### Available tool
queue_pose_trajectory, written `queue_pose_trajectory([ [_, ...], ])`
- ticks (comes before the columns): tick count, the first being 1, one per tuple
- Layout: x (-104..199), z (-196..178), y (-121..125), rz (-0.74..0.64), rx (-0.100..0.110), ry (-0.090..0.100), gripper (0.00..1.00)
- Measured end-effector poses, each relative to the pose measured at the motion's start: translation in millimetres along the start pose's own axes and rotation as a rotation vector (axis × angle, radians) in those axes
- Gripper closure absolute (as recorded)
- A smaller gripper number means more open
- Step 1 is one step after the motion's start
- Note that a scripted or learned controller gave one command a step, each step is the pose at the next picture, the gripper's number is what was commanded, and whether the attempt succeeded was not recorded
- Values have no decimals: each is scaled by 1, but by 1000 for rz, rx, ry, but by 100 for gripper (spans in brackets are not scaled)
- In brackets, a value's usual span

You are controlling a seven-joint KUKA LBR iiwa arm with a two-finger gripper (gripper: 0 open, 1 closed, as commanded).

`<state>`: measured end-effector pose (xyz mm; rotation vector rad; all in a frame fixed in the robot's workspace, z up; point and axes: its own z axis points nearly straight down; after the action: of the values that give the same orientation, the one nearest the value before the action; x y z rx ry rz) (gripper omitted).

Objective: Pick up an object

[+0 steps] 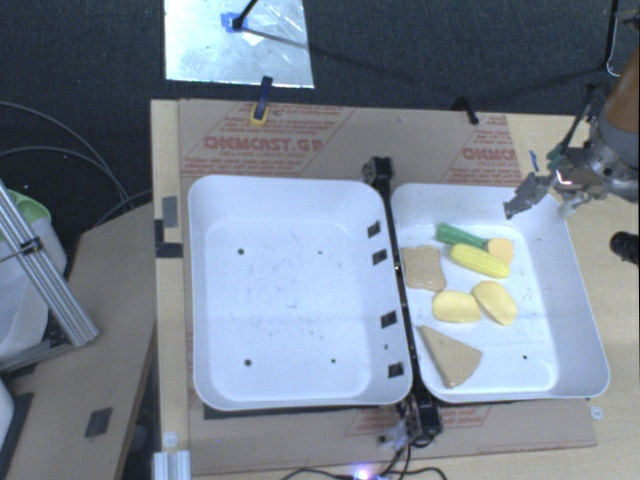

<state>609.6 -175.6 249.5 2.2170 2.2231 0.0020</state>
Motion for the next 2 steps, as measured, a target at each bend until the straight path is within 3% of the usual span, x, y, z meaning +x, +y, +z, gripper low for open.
queue_pose_trajectory([
  [1, 58, 70, -24, -5, 6, 4, 0],
  [2, 96, 168, -36, -3, 1, 3, 0],
])
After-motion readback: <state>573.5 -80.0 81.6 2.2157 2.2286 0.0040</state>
